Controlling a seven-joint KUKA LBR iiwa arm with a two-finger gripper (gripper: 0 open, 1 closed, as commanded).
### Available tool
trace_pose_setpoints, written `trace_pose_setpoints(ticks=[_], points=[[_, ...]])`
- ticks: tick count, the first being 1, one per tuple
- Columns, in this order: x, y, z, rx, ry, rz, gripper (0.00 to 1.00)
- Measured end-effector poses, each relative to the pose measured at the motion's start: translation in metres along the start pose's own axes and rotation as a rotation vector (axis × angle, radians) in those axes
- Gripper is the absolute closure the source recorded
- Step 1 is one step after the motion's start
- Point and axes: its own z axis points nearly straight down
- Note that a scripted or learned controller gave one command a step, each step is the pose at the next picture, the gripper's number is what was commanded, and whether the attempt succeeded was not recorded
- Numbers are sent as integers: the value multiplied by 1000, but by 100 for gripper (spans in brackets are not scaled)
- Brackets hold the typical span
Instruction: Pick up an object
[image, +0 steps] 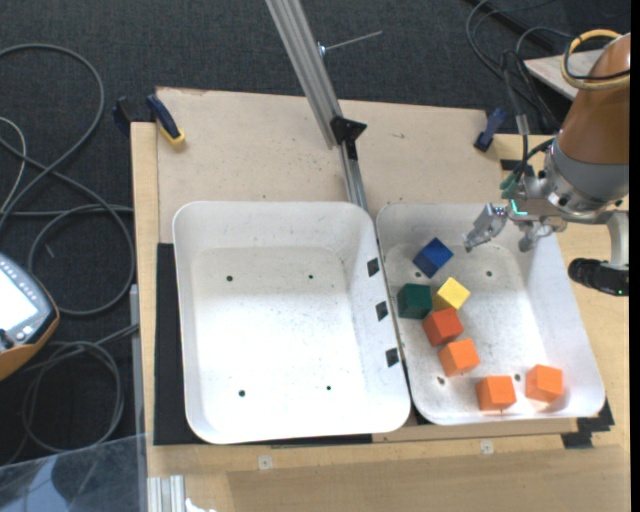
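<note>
Two shallow white bins are set side by side on the counter (260, 140). The left bin (200, 260) is bordered on its right by the right bin (570, 320), in which seven cubes are contained. A blue cube (433, 256) is located in the upper part of that bin. Below it, a green cube (415, 300) and a yellow cube (452, 293) are placed just beside each other. A red-orange cube (442, 325) is positioned directly below these two, and an orange cube (459, 355) is found just below that. Two further orange cubes (495, 392) (544, 382) are seated near the bin's lower edge, close together.

The gripper (507, 228) is suspended over the upper part of the right bin, to the right of the blue cube and apart from it. Its fingers (484, 227) are seen spread, and nothing is held between them. The arm (595, 120) is extended in from the right.
</note>
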Motion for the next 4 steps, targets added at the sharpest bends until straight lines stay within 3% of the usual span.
trace_pose_setpoints(ticks=[1,3,4], points=[[0,1,-3,-5,-1,-1,0],[0,5,105,1,-1,1,0],[0,5,125,-1,-1,0,0]])
